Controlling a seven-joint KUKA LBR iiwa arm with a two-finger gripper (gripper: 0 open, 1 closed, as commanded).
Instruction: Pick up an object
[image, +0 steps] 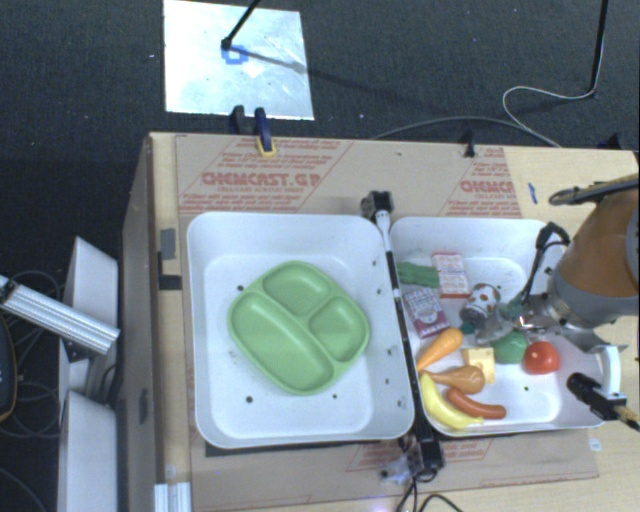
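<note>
Toys lie in the right bin (470, 245): a carrot (440, 347), a banana (437, 402), a sausage (476, 405), a tomato (541, 357). My claw (492, 322) is low among them, by a small spotted ball (484, 297). I cannot tell if it pinches anything. Nothing looks lifted yet, so I think the picking is not done. The green plate (298, 325) sits in the left bin (220, 260).

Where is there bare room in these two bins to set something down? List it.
Left bin: bare floor all round the green divided plate, widest along its far rim and near corners. Right bin: a bare strip along the far wall behind the packets. Crowded: the right bin's middle and near-left, around the gripper, carrot, banana and tomato.
</note>
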